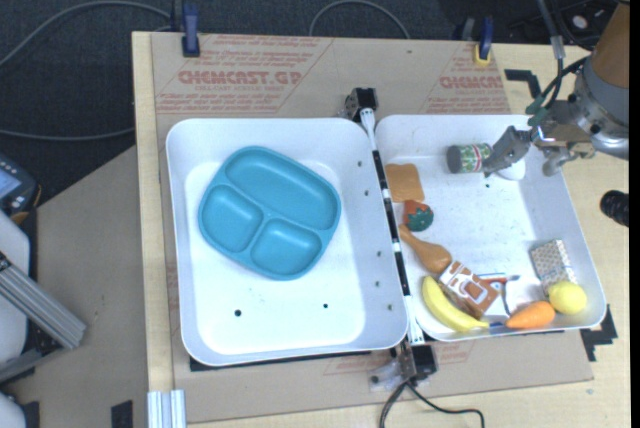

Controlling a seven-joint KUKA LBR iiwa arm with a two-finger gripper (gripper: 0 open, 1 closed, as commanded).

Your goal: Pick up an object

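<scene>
A grey robot arm reaches in from the right over the upper edge of the right bin (pixel 560 206), its gripper (pixel 527 149) hanging with jaws spread and nothing between them. Just to the gripper's left, a small green-and-grey cylinder (pixel 468 157) lies on its side near the bin's top wall, the closest candidate for a pick. The rest of the clutter sits lower in the same bin: a tan block (pixel 404 182), a small green and red ball (pixel 418 215), a banana (pixel 447 306), an orange carrot (pixel 532 315), a yellow lemon (pixel 567 297) and a grey mesh-textured piece (pixel 550 259). The left bin (pixel 190 296) carries a blue divided plate (pixel 268 211).

The risks appear plain. The cylinder, lying flat, would likely roll away if one jaw touches it first. It also rests near the bin's wall, so a descent slightly off line could strike the rim. A grasp across its length rather than its width could let it slip free on lifting.
</scene>
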